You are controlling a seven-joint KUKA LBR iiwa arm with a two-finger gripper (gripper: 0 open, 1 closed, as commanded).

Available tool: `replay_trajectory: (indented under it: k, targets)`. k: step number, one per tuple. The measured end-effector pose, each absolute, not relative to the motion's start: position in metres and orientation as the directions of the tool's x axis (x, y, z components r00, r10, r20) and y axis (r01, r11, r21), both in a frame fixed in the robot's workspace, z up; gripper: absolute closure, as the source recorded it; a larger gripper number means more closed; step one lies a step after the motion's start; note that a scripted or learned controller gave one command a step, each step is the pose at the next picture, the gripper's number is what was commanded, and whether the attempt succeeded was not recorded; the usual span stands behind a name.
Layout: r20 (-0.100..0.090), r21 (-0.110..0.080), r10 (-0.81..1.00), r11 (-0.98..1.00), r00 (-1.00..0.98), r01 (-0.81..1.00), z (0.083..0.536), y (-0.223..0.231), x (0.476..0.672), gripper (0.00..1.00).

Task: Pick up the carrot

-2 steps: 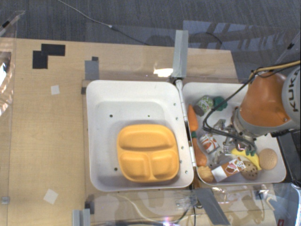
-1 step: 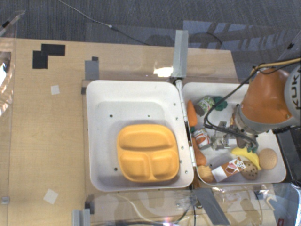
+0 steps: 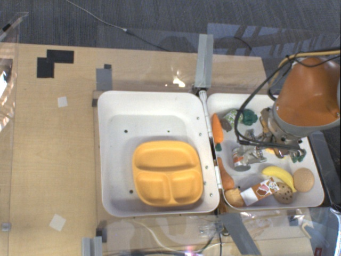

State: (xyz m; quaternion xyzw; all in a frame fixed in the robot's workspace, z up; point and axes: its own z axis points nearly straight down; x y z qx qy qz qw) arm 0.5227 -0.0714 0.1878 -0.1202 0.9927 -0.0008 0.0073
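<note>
The smooth, tapered orange carrot (image 3: 217, 129) lies against the right bin's (image 3: 319, 196) left wall, just upper-left of the metallic pincer (image 3: 244, 158), whose grip state I cannot tell.

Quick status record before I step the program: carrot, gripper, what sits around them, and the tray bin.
target: orange tapered carrot, lying along the left wall of the right white bin
gripper: metal two-finger gripper, over the right bin's middle, right of the carrot, holding nothing visible
fingers: cannot tell
nearby: yellow banana, round brown cookie, green toy
left bin: yellow three-compartment plastic tray
</note>
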Motion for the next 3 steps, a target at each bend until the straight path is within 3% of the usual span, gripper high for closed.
replay_trajectory:
  k: [1, 2, 3]
  targets:
    - [-0.012, -0.012, -0.564, 0.826, -0.826, -0.564, 0.284, -0.113, 0.501, 1.00]
    - [-0.005, -0.009, -0.808, 0.589, -0.589, -0.808, 0.308, -0.157, 0.504, 1.00]
    - [-0.002, -0.005, -0.945, 0.327, -0.327, -0.945, 0.267, -0.206, 0.488, 1.00]
